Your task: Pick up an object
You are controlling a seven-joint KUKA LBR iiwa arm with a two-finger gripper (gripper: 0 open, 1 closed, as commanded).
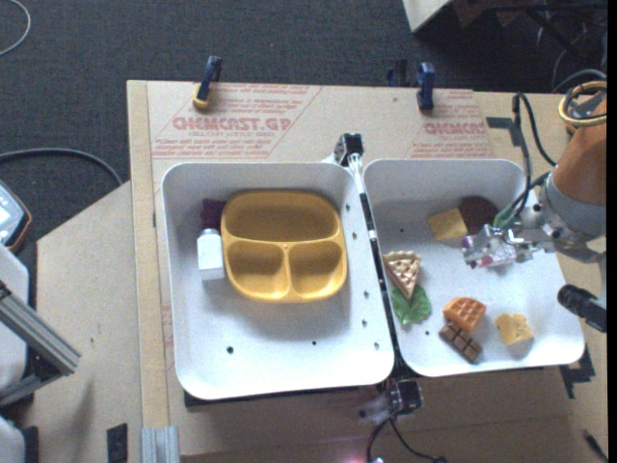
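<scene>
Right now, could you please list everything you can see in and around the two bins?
divided plate: one, yellow, left bin
small bottle: one, white, left of the plate
dark purple item: one, behind the bottle
pizza slice: one, right bin, near the divider
green leaf: one, below the pizza slice
waffle: one, orange, right bin front
chocolate bar: one, brown, below the waffle
yellow chunks: two, one at back, one at front right
brown piece: one, right bin back
clamps: two, board's far edge
pincer: one, over right bin

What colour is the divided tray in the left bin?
Yellow-orange all over; the divided tray shows clearly in the camera view.
</scene>
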